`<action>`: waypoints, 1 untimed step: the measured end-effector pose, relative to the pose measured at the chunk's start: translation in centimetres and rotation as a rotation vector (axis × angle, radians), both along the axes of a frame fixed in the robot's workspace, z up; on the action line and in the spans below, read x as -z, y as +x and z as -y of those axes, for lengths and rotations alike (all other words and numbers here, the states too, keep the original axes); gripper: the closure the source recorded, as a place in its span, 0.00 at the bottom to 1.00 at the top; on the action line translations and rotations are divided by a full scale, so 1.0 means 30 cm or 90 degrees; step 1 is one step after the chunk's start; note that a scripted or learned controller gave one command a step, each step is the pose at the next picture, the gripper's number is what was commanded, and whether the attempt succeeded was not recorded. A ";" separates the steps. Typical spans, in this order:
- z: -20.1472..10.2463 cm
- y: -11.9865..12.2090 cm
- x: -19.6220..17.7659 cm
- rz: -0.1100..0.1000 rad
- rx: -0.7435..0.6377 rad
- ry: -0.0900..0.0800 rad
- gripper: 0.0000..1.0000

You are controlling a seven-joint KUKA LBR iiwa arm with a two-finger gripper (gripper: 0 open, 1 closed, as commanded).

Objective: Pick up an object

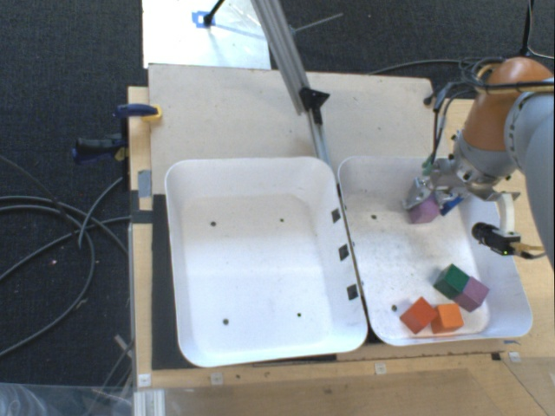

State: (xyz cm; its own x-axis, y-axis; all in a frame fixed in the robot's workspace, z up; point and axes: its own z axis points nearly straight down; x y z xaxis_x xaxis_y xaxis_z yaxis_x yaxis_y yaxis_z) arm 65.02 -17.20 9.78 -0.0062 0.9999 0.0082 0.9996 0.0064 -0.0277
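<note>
We are at the grasp: our two-finger metal gripper (pixel 427 199) appears to clench a small purple cube (pixel 423 211) near the right white bin's (pixel 381 323) far edge; next comes a straight lift

So the grey KUKA arm with the orange band (pixel 512 102) comes in from the right side of the shot, bent down at the wrist so the tool end points toward the left and downward. The two-finger gripper (pixel 423 199) sits low, tilted, with cables looping around the wrist above it. A small purple block looks to be pinched between its fingers, though honestly the fingertips are pretty hard to make out from this angle.
</note>
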 end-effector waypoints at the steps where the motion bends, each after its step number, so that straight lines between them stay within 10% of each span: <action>1: -0.028 -0.065 0.003 0.017 0.003 -0.006 1.00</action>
